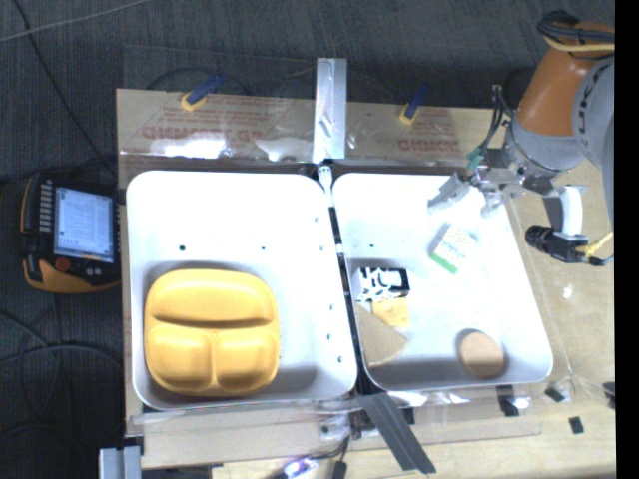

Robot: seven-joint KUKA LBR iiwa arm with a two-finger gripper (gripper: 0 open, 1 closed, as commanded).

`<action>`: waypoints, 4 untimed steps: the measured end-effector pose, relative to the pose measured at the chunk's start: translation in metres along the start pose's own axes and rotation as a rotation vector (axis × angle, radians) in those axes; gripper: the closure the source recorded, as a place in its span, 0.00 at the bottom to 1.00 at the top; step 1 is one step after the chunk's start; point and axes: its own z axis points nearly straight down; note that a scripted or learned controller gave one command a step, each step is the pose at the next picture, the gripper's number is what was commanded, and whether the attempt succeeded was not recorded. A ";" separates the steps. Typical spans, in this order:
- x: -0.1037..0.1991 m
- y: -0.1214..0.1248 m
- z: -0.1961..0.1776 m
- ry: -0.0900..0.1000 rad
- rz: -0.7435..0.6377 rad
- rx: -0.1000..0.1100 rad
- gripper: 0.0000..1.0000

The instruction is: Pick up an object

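Note:
My gripper hangs over the far right part of the right bin, its fingers spread open with nothing between them. Just below it lies a small white and green card. A black and white patterned item sits near the bin's left wall, with a yellow-orange wedge and a flat brown piece beside it. A tan round object rests in the near right corner. A large yellow bread-shaped object lies in the left bin.
A divider separates the two bins. A handheld control pad lies left of the bench. Taped plastic sheeting runs along the back edge. The arm's grey and orange body stands at the upper right.

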 end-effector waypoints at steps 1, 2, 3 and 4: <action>-0.021 -0.004 0.090 0.000 0.012 -0.002 0.00; -0.012 -0.047 0.094 -0.006 0.069 -0.012 0.00; -0.005 -0.033 0.094 -0.005 0.125 -0.010 0.00; -0.004 -0.032 0.085 -0.003 0.124 -0.011 1.00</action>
